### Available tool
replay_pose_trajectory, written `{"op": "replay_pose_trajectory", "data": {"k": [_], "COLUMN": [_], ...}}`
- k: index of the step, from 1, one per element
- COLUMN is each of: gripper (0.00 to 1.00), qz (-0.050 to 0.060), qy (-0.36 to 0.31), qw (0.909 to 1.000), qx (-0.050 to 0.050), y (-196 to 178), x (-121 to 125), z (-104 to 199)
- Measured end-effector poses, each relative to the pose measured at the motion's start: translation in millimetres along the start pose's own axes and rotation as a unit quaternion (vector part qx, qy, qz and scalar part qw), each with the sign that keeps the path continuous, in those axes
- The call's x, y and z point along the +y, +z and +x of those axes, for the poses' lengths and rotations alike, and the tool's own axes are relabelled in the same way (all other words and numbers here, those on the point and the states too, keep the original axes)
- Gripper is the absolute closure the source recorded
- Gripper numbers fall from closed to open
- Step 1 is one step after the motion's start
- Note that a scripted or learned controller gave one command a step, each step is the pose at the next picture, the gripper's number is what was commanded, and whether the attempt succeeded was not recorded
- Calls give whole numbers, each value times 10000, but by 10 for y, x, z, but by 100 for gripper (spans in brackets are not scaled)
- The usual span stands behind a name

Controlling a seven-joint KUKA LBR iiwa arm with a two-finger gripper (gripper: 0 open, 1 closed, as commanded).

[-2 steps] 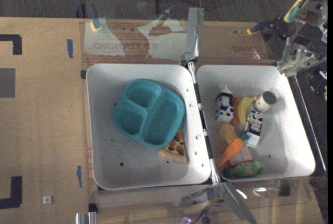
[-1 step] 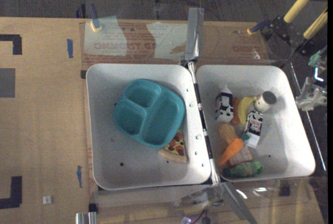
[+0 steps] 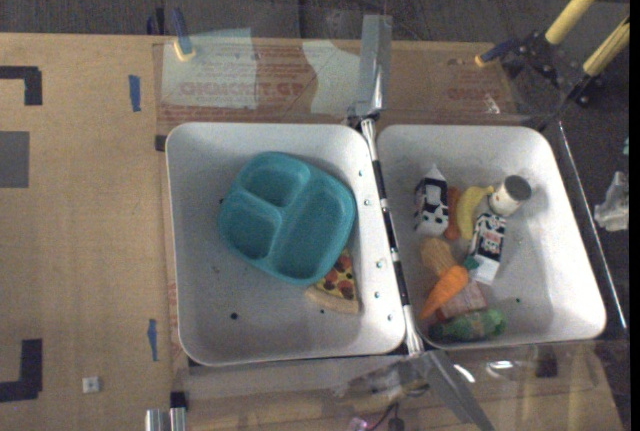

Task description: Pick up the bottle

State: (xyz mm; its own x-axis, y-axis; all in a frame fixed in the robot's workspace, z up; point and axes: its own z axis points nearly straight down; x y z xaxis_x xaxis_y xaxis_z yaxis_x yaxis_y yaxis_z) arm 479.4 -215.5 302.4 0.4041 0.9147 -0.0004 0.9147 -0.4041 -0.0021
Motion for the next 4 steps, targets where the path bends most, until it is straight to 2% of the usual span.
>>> {"op": "replay_pose_trajectory", "data": {"k": [4], "gripper": [100], "qz": [-42], "qy": [-7], "qw": [10000], "qx": [-17], "y": [-401], "x": [33], "z": [0]}}
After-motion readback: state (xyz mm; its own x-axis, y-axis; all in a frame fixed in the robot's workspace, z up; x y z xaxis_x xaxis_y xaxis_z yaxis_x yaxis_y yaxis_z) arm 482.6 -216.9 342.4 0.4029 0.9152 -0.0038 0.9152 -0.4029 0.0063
